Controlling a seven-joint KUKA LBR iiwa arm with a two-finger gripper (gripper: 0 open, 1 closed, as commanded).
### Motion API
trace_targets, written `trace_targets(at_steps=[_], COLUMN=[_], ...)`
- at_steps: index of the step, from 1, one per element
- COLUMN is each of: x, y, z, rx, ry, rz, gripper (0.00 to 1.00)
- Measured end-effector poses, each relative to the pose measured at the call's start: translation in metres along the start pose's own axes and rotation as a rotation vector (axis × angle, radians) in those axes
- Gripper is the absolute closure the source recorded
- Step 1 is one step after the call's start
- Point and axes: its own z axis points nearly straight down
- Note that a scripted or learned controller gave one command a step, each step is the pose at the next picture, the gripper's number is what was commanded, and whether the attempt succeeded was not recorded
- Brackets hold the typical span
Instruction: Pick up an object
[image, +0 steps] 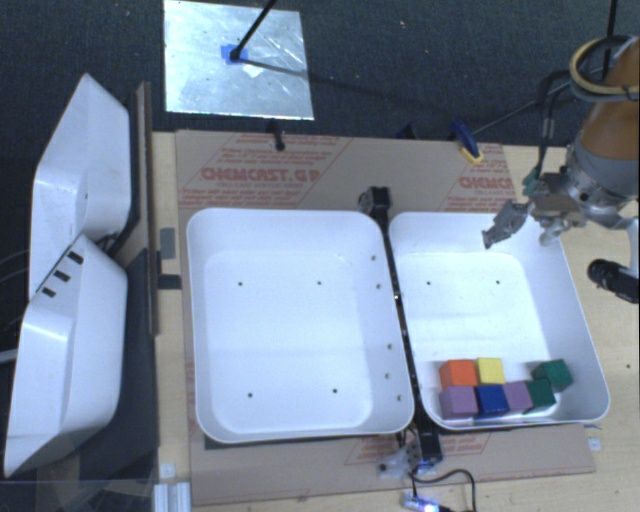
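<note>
Several small blocks lie clustered in the near corner of the right bin (560, 290): an orange block (459, 373), a yellow block (490, 370), a purple block (458, 401), a blue block (491, 399), a lilac block (517, 396) and two green blocks (551, 376). My gripper (524, 228) hangs over the far edge of the right bin, well away from the blocks. Its two fingers (499, 226) are spread apart with nothing between them.
The left bin (200, 300) stands beside the right one on a cardboard sheet. A black clamp (376, 198) sits at the far end of the seam between the bins. White housings (70, 290) stand at the far left. A metal plate (238, 60) lies at the back.
</note>
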Motion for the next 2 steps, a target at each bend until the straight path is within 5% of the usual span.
trace_targets(at_steps=[1,2], x=[0.0,0.002], y=[0.001,0.001], z=[-0.004,0.037], rx=[-0.007,-0.004], ry=[-0.001,0.0], rz=[-0.001,-0.001], gripper=[0.0,0.0])
